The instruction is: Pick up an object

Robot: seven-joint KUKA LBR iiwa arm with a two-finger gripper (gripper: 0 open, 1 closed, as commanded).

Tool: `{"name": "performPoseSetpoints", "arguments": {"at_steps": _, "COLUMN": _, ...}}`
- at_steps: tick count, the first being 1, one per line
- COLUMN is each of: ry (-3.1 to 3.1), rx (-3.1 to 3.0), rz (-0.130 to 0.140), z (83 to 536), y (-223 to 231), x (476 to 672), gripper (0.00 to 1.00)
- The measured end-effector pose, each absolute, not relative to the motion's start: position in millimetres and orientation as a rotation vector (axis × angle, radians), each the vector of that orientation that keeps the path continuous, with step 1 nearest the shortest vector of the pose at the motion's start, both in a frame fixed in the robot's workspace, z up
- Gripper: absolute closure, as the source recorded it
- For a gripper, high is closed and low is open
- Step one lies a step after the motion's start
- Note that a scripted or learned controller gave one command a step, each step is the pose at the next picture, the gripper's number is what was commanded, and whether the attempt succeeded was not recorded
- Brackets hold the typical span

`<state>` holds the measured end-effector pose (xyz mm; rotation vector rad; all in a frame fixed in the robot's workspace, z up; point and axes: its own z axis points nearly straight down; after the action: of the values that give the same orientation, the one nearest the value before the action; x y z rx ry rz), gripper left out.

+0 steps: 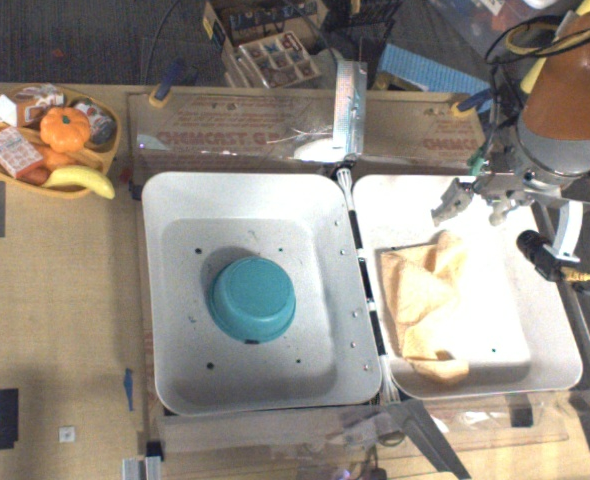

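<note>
Item: tool (472,205) — I see its fingers spread, holding nothing; yellow cloth (427,303) just below — I'd descend onto a raised fold.

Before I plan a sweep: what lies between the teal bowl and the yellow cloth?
In the camera view, the two bins' adjoining walls lie between the teal bowl and yellow cloth.

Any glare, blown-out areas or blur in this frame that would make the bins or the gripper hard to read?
Camera view: the right bin is overexposed, its floor nearly pure white around the yellow cloth; the left bin is evenly lit, and the teal bowl reads clearly; glare streaks the clear plastic sheet behind the bins; the gripper looks soft against the bright bin.
</note>
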<state>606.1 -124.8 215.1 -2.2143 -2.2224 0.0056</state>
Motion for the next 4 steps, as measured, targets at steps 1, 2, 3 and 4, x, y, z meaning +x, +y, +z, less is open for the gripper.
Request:
{"name": "performPoseSetpoints", "arguments": {"at_steps": 1, "ry": -2.251, "rx": -2.191, "rz": 0.001, "z": 92, "y": -168, "x": 593.0, "gripper": 0.0}}
{"name": "performPoseSetpoints", "arguments": {"at_steps": 2, "ry": -2.243, "rx": -2.198, "rz": 0.003, "z": 99, "y": -171, "x": 591.9, "gripper": 1.0}}
{"name": "performPoseSetpoints", "arguments": {"at_steps": 3, "ry": -2.052, "rx": -2.379, "rz": 0.004, "z": 137, "y": -173, "x": 587.5, "gripper": 1.0}}
{"name": "performPoseSetpoints", "arguments": {"at_steps": 4, "ry": -2.455, "rx": -1.961, "rz": 0.002, "z": 171, "y": -141, "x": 608.0, "gripper": 1.0}}
